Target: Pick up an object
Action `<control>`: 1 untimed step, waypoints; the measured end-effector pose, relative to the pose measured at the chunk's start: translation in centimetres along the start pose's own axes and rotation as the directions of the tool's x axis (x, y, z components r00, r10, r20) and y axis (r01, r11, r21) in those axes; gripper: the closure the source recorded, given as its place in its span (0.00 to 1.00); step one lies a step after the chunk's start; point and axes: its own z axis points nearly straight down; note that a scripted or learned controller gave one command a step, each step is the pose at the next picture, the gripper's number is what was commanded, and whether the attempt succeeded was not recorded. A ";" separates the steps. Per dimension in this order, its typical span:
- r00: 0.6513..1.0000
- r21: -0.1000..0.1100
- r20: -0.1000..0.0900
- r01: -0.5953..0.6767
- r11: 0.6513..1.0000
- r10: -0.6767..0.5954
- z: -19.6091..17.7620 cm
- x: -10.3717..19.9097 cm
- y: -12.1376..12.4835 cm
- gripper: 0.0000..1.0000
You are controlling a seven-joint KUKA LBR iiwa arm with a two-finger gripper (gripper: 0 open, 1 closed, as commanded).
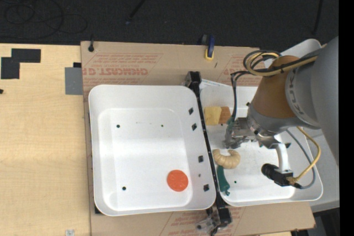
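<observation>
Pincer (pixel 232 140) low in the right shallow white bin (pixel 310 192), just above a curved tan croissant-shaped object (pixel 228 159); grip state impossible to tell. Flat orange round disc (pixel 177 180) in the left white bin (pixel 105 119).

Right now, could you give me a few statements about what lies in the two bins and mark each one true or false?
1. An orange disc lies in the left bin. True.
2. The gripper hangs over the left bin. False: it is over the right bin.
3. A beige curved piece lies in the right bin near the divider. True.
4. The orange disc sits in the left bin's far corner. False: it lies near the bin's near edge, toward the right bin.
5. A yellow block lies in the right bin, beyond the curved piece. True.
</observation>
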 end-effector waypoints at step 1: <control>1.000 0.003 0.000 -0.001 1.000 0.001 -0.9 -0.1 -0.1 1.00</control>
